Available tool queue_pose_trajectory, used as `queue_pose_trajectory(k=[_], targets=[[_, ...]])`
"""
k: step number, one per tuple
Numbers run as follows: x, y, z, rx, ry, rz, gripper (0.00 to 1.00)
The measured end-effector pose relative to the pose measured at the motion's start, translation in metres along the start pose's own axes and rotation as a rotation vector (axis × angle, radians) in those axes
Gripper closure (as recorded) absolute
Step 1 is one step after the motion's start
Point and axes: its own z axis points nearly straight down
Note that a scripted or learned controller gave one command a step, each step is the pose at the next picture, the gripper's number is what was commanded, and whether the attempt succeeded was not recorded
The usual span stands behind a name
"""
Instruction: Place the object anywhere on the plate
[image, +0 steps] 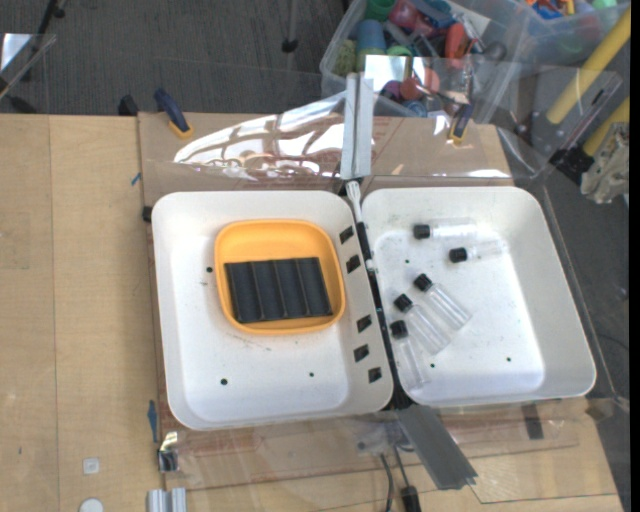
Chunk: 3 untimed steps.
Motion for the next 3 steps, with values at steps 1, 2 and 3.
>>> queue_pose_trajectory(k=[1,2,3], targets=[[0.0,0.0,0.0,0.0,0.0,0.0,0.0],[0.0,0.001,0.107,-0.003,0.01,-0.254,0.0],[-0.003,0.002,0.097,-0.002,0.002,-0.252,1.0]])
